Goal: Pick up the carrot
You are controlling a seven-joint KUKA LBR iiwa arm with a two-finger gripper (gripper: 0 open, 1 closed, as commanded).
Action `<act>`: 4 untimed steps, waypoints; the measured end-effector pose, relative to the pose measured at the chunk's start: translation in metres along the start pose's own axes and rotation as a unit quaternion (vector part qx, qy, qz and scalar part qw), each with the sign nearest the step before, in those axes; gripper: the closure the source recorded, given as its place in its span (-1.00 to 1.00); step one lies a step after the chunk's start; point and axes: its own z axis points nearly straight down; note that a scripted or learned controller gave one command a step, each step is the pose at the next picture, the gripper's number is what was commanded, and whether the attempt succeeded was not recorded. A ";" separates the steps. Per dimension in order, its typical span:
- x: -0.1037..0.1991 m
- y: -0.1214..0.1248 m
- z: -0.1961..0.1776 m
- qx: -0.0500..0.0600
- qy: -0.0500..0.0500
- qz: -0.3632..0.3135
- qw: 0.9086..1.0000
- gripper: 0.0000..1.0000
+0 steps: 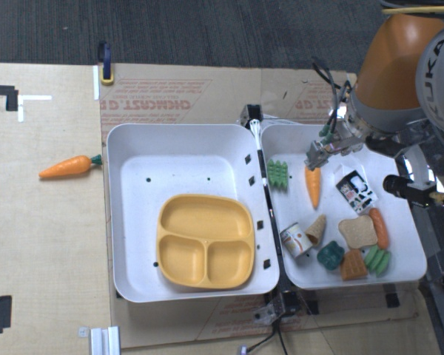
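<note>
A grey robot arm with an orange band reaches into the right-hand white bin (411, 268) on a desk (44, 235). Its end effector (320, 157) sits at the top of a carrot (312, 186), which points downward just right of a small green ridged piece (277, 174). The leafy end of this carrot appears pinched between the fingers, though the grip point is small and partly hidden by the wrist. Whether the carrot has left the bin floor cannot be told.

Below the carrot lie a tin can (294, 239), a cone-shaped piece (316, 228), a slice of bread (357, 232) and other toy foods. To the carrot's left, past the divider, the other bin (133, 154) holds a yellow divided plate (206, 239). A second carrot (68, 167) lies on the desk, far left of both bins.

The step in hand looks like the grasp closing or the lift beginning. Next comes a straight upward raise, slow enough that the thin grip on the top does not slip.
</note>
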 end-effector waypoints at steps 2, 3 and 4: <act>-0.020 0.014 0.041 0.003 0.001 0.072 0.997 -1.00; -0.101 -0.011 0.115 -0.008 -0.003 0.118 0.993 -1.00; -0.052 0.004 0.139 0.003 0.002 0.116 0.993 -1.00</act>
